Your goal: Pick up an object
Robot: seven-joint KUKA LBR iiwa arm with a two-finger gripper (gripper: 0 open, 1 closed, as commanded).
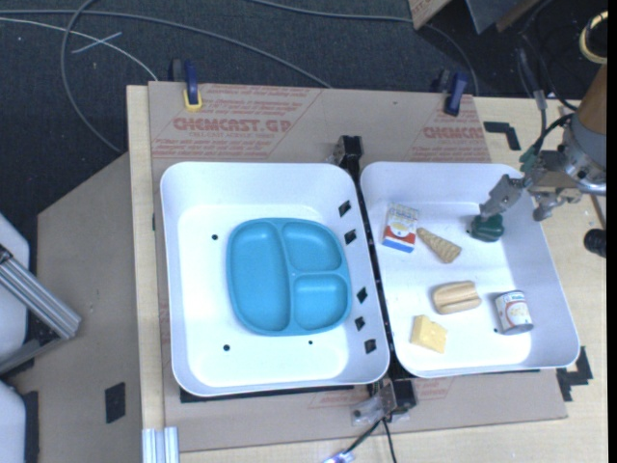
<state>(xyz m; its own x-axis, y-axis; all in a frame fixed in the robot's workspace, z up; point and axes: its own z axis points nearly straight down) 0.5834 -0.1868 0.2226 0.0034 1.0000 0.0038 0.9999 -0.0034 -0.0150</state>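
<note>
The right bin (540, 258) holds several small items: a red and white carton (400, 230), a tan cone (440, 246), a hot dog bun (455, 297), a yellow cheese wedge (429, 334), a small can (514, 312) and a dark green piece (487, 228). My gripper (522, 202) hangs over the bin's far right corner, its fingers spread open with nothing between them. The left fingertip (501, 199) is just above and to the right of the green piece.
A blue divided plate (289, 275) lies in the left bin (183, 258). Black clips line the wall between the two bins. Clamps (193, 93) hold the board at the back, and cables run across the dark floor behind it.
</note>
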